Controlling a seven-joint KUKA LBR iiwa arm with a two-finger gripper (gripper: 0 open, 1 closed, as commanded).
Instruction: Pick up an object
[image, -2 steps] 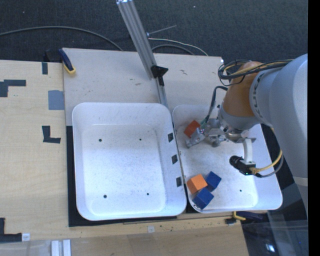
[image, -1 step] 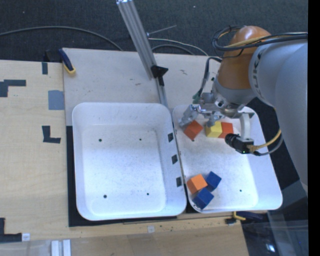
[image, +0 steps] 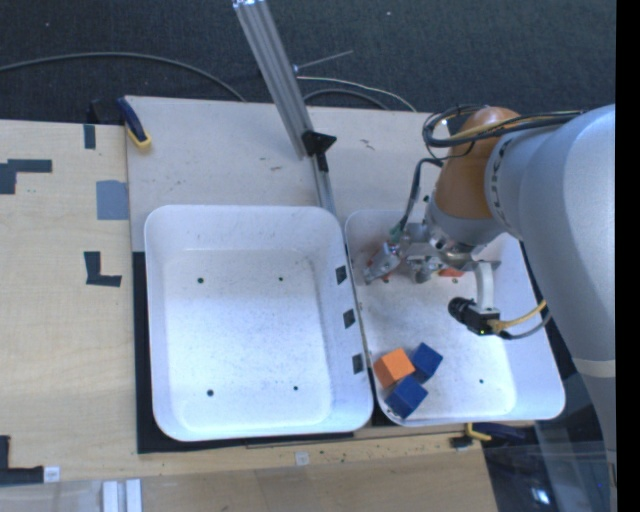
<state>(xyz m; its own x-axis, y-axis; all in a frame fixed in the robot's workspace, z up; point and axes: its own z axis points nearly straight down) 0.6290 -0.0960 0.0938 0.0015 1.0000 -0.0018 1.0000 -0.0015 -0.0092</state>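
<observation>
Over the right bin (image: 520, 400), the gripper (image: 385, 262) is hovering near the far wall, and whether it is gaping or closed I cannot tell. It is carrying nothing visible (the blocks are lying well apart, toward the near edge). Descending squarely over one block would suit best. Counted: one orange block (image: 394, 365), two blue blocks (image: 427, 360), two bins on the worktop (image: 220, 160).

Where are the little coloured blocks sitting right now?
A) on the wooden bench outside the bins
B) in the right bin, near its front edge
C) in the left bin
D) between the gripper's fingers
B: the orange block and two blue blocks lie clustered in the right bin near its front edge, well apart from the gripper.
</observation>
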